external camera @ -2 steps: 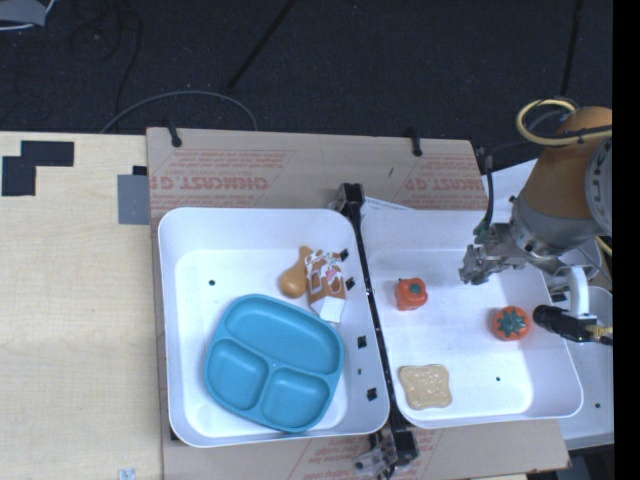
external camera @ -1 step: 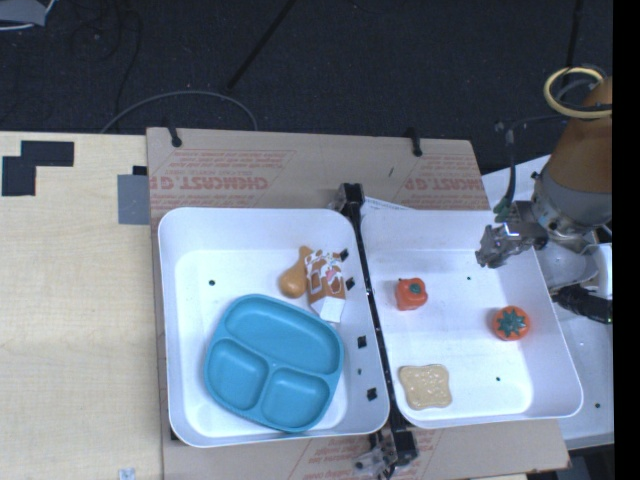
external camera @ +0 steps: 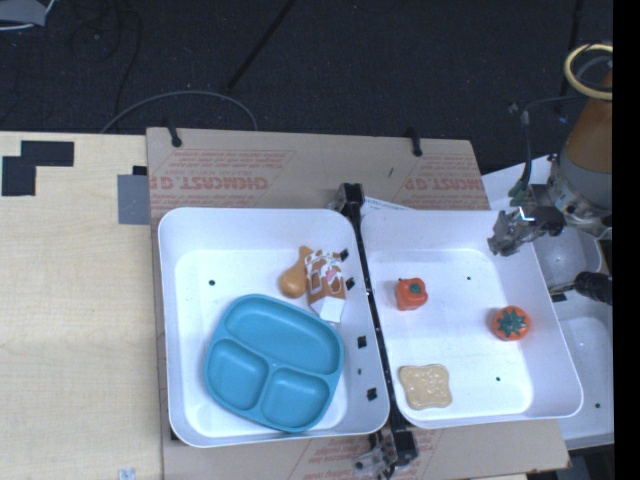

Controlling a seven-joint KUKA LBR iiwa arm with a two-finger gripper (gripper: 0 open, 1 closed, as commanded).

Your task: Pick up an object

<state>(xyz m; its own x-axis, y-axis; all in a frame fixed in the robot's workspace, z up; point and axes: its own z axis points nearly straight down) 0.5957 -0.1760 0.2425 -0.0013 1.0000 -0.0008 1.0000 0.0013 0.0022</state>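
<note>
Below the gripper (external camera: 507, 236), inside the right bin (external camera: 560, 408), sat an orange-red tomato-like toy (external camera: 510, 323), nearest of the objects to it. Whether the gripper was open or closed could not be told; it hung over the bin's far right rim, touching none of them. Left of it and lower lay a second red toy (external camera: 411, 293), and further below a slice of toast (external camera: 425, 386). Well to its left, the left bin (external camera: 175, 268) held a blue divided plate (external camera: 272, 362) and a brown toy (external camera: 312, 276).
</note>
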